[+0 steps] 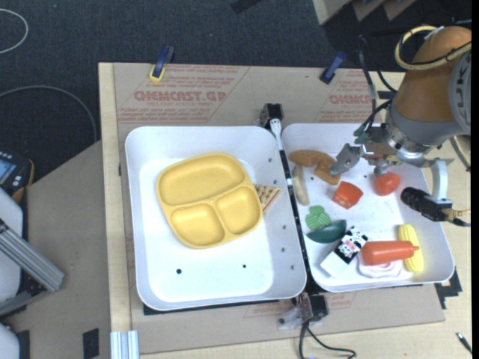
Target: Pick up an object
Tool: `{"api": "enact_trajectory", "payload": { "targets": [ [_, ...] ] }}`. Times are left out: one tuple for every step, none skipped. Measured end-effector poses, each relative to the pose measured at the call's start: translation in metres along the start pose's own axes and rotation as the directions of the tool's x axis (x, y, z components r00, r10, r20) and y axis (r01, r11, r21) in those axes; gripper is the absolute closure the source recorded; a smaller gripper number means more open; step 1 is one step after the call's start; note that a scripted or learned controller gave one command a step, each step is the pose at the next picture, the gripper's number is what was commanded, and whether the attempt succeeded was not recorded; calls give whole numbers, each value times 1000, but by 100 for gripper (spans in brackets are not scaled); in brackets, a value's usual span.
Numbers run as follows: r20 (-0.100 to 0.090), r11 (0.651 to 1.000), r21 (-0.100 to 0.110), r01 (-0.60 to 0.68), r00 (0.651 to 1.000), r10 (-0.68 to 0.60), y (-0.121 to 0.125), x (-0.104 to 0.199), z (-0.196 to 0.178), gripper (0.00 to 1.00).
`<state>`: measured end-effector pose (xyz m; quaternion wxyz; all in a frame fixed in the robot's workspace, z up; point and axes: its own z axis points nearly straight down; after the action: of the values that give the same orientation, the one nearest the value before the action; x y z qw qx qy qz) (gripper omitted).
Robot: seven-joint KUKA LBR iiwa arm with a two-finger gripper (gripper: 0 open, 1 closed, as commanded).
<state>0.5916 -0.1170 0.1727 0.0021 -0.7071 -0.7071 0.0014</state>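
Plastic toy food crowded the right-hand shallow white bin. Taking the red tomato-like piece at its middle as landmark: nearest the camera, below it, lay an orange carrot over a pink-and-white slice, with a yellow corn cob just beside and a black-and-white block. Green leafy pieces sat lower left. A second red piece sat right. Upper left lay a brown bread-like piece. The gripper hovered just above; whether it was spread or pressed together, I cannot tell. Left, the other bin held a yellow divided tray.
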Motion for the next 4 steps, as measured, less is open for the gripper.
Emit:
{"api": "enact_trajectory", "payload": {
  "targets": [
    [0,1000,-2,0,1000,0,10,-1,47,0],
    [0,1000,-1,0,1000,0,10,0,89,0],
    [0,1000,-5,-1,1000,1,11,-1,77,100],
    [2,1000,-9,0,1000,1,18,-8,26,100]
  ]
}}
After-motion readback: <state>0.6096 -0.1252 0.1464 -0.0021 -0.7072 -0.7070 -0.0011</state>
